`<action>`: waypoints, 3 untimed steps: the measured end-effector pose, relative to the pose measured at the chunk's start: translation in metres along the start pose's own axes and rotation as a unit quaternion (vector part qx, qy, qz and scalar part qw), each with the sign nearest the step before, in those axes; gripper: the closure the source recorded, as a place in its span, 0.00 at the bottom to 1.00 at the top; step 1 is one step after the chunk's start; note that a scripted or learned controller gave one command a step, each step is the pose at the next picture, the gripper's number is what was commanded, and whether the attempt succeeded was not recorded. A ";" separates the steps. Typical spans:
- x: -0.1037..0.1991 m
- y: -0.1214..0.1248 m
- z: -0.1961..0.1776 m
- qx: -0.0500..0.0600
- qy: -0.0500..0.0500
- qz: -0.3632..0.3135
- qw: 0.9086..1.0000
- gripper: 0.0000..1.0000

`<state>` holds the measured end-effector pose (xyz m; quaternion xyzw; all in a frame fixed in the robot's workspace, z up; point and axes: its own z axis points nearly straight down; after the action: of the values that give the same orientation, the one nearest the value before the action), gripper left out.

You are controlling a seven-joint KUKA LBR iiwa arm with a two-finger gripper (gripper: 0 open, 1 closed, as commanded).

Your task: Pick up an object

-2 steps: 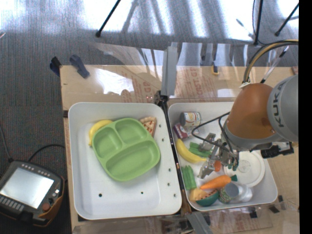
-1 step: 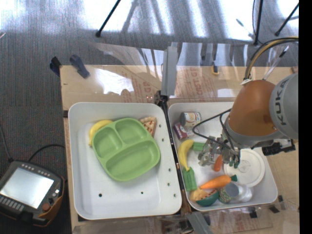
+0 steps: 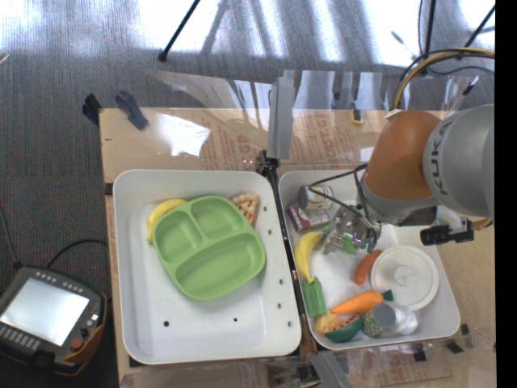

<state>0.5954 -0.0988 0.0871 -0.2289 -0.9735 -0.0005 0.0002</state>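
two white bins (image 3: 129, 217) sat on the bench, and the gripper (image 3: 349, 237) hovered over the right one, finger state unclear, beside a banana (image 3: 304, 253).

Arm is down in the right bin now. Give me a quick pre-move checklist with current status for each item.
1. Gripper over the right bin: ok, low among the items near the banana.
2. Object between the fingers: cannot tell, wrist clutter hides them.
3. Targets within reach: ok, banana, carrot and white lid lie close by.
4. Crowding around the gripper: not ok, a small packet and other items sit tight beside it.
5. Left bin undisturbed: ok, green divided plate lies flat.
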 end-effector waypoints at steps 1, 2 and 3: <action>-0.032 0.027 -0.001 0.000 0.000 0.067 0.998 1.00; -0.028 0.024 0.003 0.005 0.009 0.067 0.998 0.00; 0.034 -0.052 0.000 0.001 0.002 0.213 0.977 0.00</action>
<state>0.5421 -0.1299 0.0866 -0.4309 -0.9024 0.0001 0.0020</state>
